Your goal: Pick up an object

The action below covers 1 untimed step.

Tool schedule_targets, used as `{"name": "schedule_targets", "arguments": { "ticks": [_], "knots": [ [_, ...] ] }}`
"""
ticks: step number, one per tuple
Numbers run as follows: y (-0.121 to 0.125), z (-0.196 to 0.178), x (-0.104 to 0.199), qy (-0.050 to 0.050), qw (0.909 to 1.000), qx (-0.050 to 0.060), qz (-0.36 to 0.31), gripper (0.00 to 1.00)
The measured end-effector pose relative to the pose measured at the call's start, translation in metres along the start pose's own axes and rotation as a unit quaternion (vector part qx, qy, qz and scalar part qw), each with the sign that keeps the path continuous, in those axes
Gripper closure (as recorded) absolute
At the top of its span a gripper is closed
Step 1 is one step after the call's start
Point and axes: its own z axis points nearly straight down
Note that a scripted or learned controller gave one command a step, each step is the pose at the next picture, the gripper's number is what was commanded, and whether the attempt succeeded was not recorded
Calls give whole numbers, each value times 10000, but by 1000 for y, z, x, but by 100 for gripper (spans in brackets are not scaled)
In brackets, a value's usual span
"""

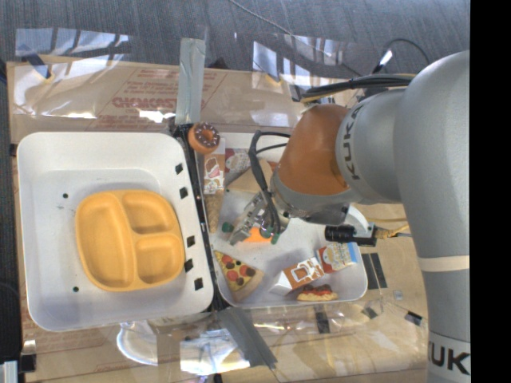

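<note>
My gripper [254, 223] reaches down into the right bin [351, 287], its tip low over a small orange object [258, 234] near the bin's middle. Whether the orange object lies between the fingers is not clear. A pizza slice [237, 273] lies at the bin's front left. An orange-and-white carton [303, 272] and a blue-and-white carton [340, 255] rest at the front right, with a flat red and tan piece [317, 294] below them. A chocolate doughnut [205, 137] sits on the bin's back left corner.
The left bin [48, 166] holds a yellow divided plate [128, 238]. Printed cards [215, 171] lie at the back of the right bin. The arm's orange band [315, 158] and grey body [431, 182] cover the bin's right side. Cables run over the bench behind.
</note>
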Motion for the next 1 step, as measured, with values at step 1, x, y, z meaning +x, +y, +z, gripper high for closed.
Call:
{"name": "schedule_targets", "arguments": {
  "ticks": [1],
  "knots": [
    [69, -132, -4, -56, 9998, -39, 169, 100]
  ]
}}
